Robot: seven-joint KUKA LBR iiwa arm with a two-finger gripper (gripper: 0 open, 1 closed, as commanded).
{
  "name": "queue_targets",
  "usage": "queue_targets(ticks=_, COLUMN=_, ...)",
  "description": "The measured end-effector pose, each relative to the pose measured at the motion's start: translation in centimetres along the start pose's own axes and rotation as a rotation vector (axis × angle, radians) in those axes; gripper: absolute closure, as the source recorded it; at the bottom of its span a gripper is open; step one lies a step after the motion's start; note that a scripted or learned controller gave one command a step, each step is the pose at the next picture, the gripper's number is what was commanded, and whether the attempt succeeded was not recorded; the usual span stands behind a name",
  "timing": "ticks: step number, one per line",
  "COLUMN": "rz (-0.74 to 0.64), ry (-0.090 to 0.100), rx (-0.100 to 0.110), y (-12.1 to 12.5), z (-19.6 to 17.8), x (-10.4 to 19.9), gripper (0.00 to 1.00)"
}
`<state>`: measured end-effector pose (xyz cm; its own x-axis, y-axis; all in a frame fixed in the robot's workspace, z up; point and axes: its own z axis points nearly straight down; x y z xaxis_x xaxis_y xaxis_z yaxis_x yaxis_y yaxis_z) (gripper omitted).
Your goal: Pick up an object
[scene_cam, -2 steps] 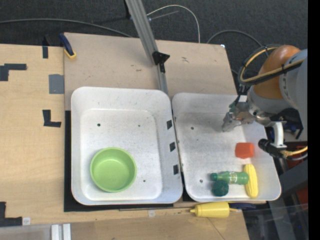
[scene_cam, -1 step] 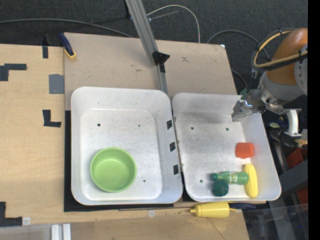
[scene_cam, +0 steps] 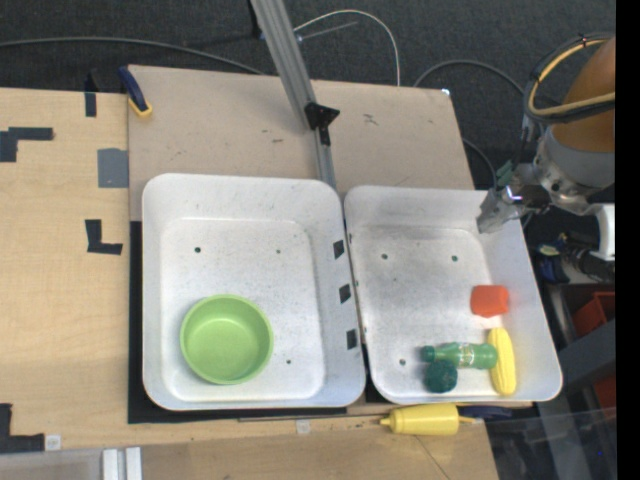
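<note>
The grey arm with its orange band is reaching in from the right, most of its body cut off by the frame edge, and its two-finger gripper is hanging over the upper right corner of the right-hand shallow white plastic bin; the fingertips are showing as a small grey blur, so whether they are spread or closed is not something that can be told, and nothing is visibly sitting between them. Well apart from the gripper, toward the near right corner of that bin, a small orange-red block is lying by itself, and just below it a yellow banana-shaped toy is lying along the right wall. A green plastic bottle is lying on its side with one end touching the banana toy, and a dark green rounded lump is sitting against the bottle's underside, too dark and small to identify. In the left-hand shallow white bin, a lime-green round bowl is standing upright near the front left corner. Outside the bins, a yellow squeeze bottle is lying on the bench against the right bin's front rim, which is partly covering it. A grey metal pole is slanting across the bench, running out of frame at the top.
</note>
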<state>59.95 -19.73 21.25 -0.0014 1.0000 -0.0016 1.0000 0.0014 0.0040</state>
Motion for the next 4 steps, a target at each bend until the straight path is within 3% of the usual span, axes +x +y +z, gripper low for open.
queue_targets(ticks=1, rz=-0.001, ry=0.0, rx=0.0, y=0.2, z=-4.3, x=0.3, gripper=1.0)
queue_targets(ticks=4, rz=-0.004, ry=0.003, rx=0.008, y=-3.8, z=-0.9, x=16.4, gripper=1.0)
